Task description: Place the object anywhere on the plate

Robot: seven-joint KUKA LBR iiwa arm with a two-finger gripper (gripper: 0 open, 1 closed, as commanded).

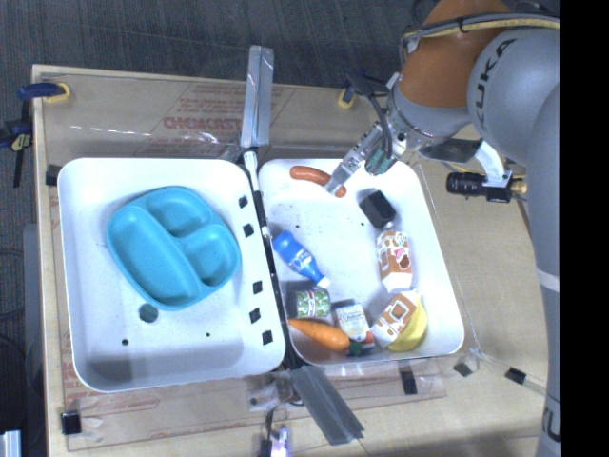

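Sausage lies touching the claw's tip.

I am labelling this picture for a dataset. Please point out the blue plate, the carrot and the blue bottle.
blue plate (173,246): camera view, on the ridge between its compartments, in the left bin.
carrot (319,334): camera view, middle of its orange body, at the right bin's near edge.
blue bottle (293,255): camera view, on its blue body.

Blue plate, white bins, orange carrot, blue bottle, yellow banana
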